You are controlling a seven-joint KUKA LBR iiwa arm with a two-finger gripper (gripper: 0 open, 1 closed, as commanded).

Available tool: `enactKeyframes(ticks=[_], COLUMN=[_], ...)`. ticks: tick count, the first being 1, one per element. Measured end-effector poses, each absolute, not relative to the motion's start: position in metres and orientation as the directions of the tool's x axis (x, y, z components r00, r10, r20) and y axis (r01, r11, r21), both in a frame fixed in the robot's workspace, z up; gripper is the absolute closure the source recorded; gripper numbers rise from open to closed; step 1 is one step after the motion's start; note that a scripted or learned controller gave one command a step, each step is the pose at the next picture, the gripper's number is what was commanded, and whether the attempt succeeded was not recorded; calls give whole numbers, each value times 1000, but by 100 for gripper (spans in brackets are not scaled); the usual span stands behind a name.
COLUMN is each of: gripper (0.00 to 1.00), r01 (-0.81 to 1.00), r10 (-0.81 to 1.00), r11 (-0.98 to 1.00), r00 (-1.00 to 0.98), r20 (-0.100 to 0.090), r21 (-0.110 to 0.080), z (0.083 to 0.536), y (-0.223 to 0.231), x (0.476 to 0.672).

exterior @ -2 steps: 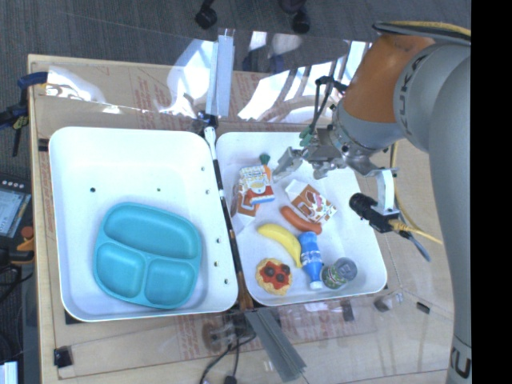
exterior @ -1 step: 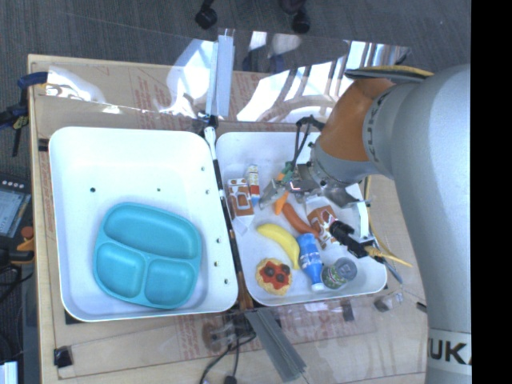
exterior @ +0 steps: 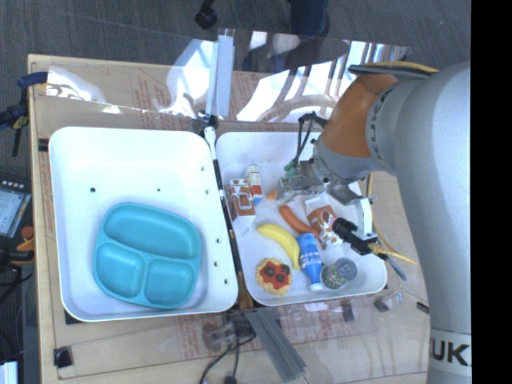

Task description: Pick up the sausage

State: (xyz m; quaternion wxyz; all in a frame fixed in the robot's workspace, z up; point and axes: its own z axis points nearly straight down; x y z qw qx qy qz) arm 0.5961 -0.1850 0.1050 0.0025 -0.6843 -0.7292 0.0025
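Arm: You see the big grey arm (exterior: 424, 214) coming in from the right, with its orange band (exterior: 352, 126) over the far part of the right bin.

Gripper: Your gripper (exterior: 300, 184) hangs low inside the right bin (exterior: 240, 146), just past the far end of the sausage.

Fingers: You cannot tell how wide the fingers are; the metal parts there are too small and dark to make out. You cannot see anything held between them.

Sausage: The sausage (exterior: 293, 218) is the orange-red one lying flat in the middle of the right bin. It sits slanted, with its far end near the gripper.

Banana: The yellow banana (exterior: 280, 242) lies just left of the sausage and a bit nearer to you.

Blue bottle: A blue bottle (exterior: 311, 258) lies on the near side of the sausage, close to its near end.

Small tart: A round tart (exterior: 274, 274) with red fruit sits by the near wall of the right bin.

Can: A small round can (exterior: 342, 272) sits in the near right corner.

Left bin: The left bin (exterior: 80, 158) holds a blue tray (exterior: 148, 254) with three parts.
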Motion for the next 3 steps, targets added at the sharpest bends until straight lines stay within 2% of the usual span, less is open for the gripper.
enactKeyframes(ticks=[1, 2, 3], gripper=[0, 100, 0], r01=[998, 998, 998], r10=[998, 998, 998], r11=[64, 67, 67], r00=[-64, -67, -67], r20=[0, 0, 0], r21=[-7, -9, -9], z=[105, 115, 115], y=[-185, -185, -185], x=[596, 596, 596])
